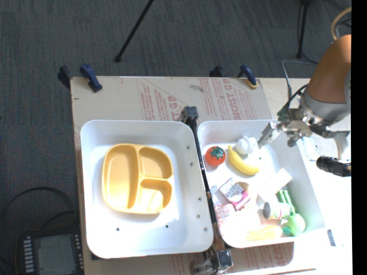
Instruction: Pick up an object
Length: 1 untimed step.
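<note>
So over on the left you've got the left bin [92, 153], and sitting in it is a yellow divided tray [137, 178], three compartments, lying flat, a bit toward the bin's left half. That's all I can see in that bin.

Next over, the right bin [298, 171] touches it along the middle edge, and this one is where all the clutter is. Near its upper left there's a little red tomato [215, 156] with a green top, and just beside it on the right a banana [243, 164], curved, with some small white thing [246, 145] right at its upper end. Lower down, around the middle, there's a small pink and white packet [234, 191]. Further right sits a flat white card or box [274, 183], tilted, and by the lower right corner a green toy [293, 222] with a white bottle-ish thing [274, 211] next to it. Hard to tell what those really are.

Then the arm, coming in from the right with its orange band. The gripper [277, 133] hangs over the upper right part of the right bin, above and right of the banana, not touching anything. Its two fingers look spread apart with nothing between them.
</note>
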### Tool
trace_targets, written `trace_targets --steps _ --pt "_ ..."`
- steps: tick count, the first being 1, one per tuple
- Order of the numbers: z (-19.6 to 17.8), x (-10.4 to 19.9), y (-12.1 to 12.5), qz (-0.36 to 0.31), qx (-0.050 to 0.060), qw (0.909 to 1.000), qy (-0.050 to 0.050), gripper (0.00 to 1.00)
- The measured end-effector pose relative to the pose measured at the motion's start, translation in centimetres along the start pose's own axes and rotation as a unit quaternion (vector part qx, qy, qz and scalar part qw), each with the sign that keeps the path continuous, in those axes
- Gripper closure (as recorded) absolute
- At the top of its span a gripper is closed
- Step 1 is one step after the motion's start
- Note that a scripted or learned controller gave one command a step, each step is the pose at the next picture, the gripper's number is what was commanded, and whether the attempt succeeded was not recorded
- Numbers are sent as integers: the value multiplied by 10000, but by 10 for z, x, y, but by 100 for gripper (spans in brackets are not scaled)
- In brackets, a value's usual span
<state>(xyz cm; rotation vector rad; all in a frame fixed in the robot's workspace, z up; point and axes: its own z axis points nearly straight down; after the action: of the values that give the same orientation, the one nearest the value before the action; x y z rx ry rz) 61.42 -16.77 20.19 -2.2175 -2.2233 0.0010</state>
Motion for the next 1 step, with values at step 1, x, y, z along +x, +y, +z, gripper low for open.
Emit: trace_targets --steps 1 --pt "116 47 4 2 23 10000 10 0"
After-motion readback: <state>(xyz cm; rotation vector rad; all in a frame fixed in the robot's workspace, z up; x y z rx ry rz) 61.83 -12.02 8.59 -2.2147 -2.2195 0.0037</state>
